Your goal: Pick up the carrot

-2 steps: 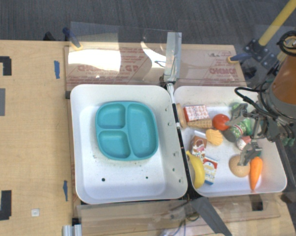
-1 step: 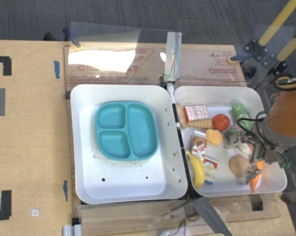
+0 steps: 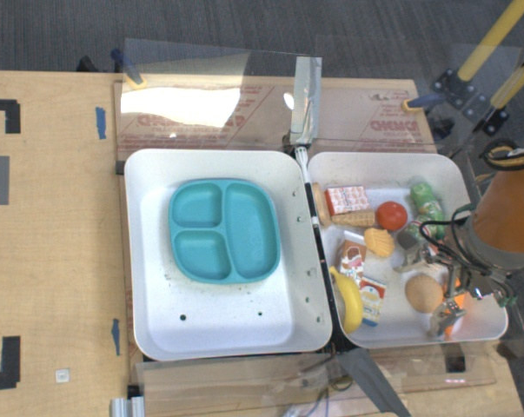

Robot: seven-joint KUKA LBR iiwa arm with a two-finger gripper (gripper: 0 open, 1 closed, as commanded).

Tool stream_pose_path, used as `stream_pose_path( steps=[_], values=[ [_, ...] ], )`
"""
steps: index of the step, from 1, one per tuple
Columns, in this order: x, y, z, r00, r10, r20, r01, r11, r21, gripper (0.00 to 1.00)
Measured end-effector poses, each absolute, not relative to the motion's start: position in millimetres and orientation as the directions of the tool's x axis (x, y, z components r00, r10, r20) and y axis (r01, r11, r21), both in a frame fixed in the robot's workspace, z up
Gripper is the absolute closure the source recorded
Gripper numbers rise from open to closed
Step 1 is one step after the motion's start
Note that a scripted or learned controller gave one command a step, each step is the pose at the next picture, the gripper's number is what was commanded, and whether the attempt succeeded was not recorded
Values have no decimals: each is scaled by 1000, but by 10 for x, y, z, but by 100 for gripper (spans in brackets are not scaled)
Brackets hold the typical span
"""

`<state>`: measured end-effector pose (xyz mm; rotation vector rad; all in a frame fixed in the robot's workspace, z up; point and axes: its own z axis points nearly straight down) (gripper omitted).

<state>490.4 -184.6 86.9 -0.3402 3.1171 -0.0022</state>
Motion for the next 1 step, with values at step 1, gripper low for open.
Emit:
stream_pose_path(
  steps=[1],
  values=[
    [4905, -1850, 869, -812, -583, -8, -583, 812, -7, 0]
  ],
)
